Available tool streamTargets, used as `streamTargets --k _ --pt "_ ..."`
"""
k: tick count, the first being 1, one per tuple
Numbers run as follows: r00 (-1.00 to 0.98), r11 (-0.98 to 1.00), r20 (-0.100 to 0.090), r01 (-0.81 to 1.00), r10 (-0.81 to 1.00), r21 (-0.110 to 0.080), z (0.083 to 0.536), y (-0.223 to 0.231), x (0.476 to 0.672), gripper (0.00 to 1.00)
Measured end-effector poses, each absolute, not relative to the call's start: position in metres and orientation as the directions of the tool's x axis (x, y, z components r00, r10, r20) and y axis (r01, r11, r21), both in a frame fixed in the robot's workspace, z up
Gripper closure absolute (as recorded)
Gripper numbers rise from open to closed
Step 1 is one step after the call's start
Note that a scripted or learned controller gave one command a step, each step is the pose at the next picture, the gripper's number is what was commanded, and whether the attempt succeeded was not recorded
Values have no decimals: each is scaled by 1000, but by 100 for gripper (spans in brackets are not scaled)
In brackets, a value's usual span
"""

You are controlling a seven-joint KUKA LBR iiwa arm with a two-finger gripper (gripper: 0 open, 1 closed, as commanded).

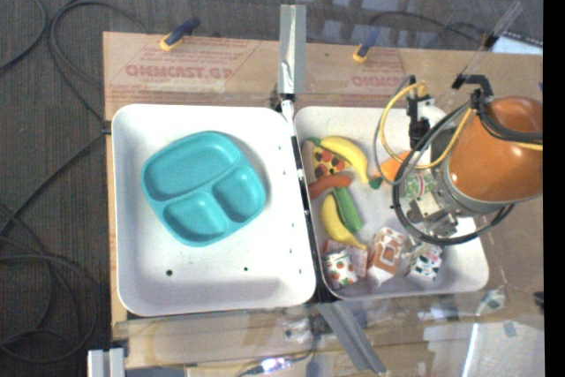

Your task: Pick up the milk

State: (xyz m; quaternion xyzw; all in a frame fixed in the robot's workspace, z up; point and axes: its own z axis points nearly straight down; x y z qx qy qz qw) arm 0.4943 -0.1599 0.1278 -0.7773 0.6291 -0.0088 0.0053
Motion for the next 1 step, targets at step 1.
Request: streamTargets --k 1 --pt "180 -180 -7 -984 -984 1 198 -88 484 100"
